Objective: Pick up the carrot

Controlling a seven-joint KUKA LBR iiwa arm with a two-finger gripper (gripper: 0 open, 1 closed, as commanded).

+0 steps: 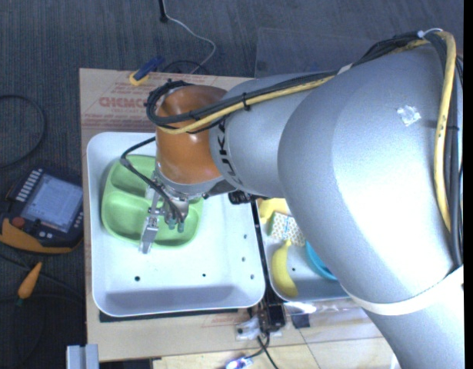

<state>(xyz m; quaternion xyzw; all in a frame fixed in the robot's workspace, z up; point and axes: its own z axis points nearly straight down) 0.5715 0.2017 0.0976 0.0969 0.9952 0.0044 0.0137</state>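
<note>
My gripper (163, 233) hangs low in the left white bin (182, 294), over the near right edge of a green divided dish (128, 202). Its fingers (148, 237) look spread apart, and I see nothing between them. The orange band and the thick grey arm cover the back right of this bin and most of the right bin.
In the right bin (298, 298) lie a yellow banana (282, 271), a blue bowl (322, 266) and a yellow patterned item (282, 225), partly under the arm. On the floor to the left lie a handheld controller (48, 206) and a small orange object (28, 279).
</note>
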